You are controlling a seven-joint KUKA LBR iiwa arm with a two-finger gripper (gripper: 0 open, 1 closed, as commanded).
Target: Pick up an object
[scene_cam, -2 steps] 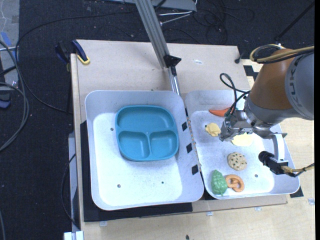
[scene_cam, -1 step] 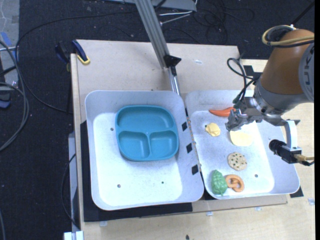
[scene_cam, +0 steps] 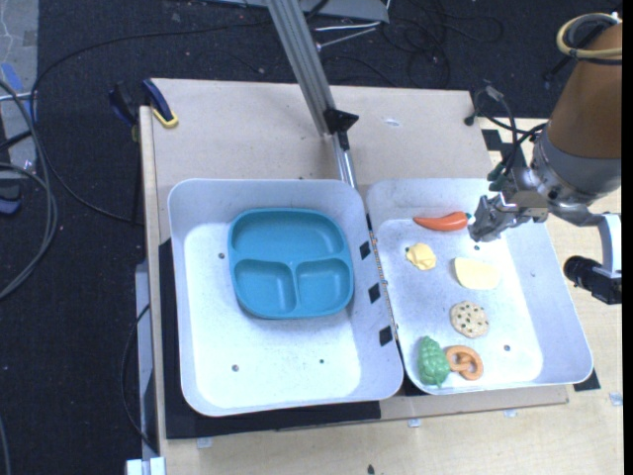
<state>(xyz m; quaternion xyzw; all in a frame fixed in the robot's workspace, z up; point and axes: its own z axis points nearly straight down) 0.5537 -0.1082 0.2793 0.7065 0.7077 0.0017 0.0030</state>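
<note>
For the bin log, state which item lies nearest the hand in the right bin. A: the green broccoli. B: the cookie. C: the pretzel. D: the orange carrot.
D: the orange carrot lies at the far end of the right bin, just beside the hand, while the cookie, green broccoli and pretzel sit toward the bin's near end.

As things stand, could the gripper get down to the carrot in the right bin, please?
Probably yes: the gripper hovers just right of the carrot, which lies alone, apart from the other food, with nothing covering it.
</note>
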